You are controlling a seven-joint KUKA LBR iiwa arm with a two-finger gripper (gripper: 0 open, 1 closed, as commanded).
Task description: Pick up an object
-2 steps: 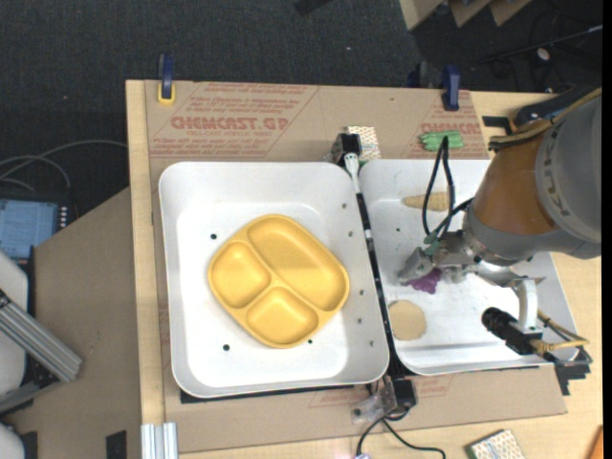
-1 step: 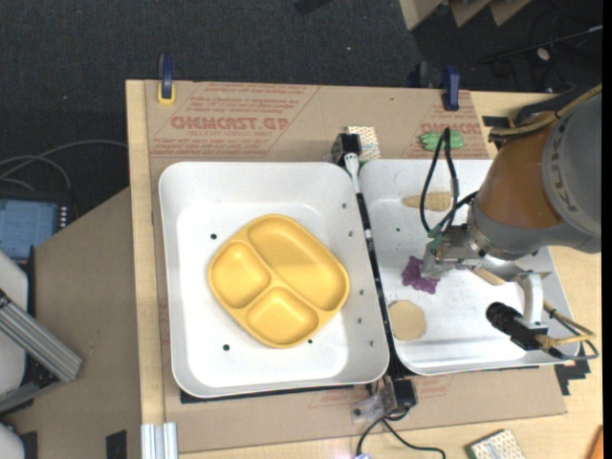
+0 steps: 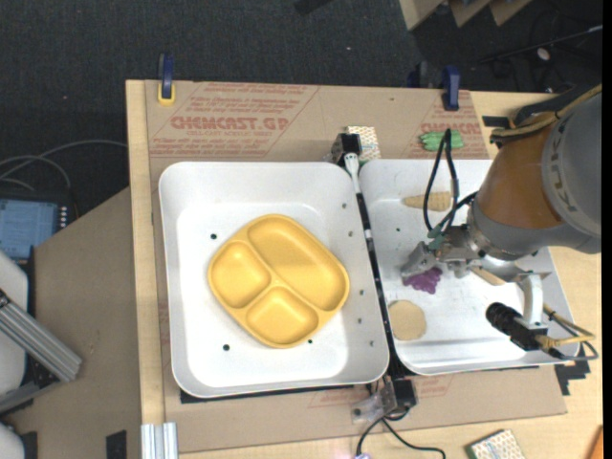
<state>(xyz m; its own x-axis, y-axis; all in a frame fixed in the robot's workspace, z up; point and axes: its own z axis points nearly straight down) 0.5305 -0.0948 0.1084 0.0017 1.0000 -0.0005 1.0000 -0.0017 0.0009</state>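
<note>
Grey arm (image 3: 535, 189) at frame right lowers its end effector (image 3: 427, 259), grip state unclear, over purple object (image 3: 422, 279); closing comes next.

Red print runs across the brown board (image 3: 239, 113) behind the bins: "CHEMCAST GP" in big outlined letters, with smaller lines above and below too fine to read. Over on the right, the same red lettering starts again but the arm (image 3: 535, 189) covers most of it.
</note>
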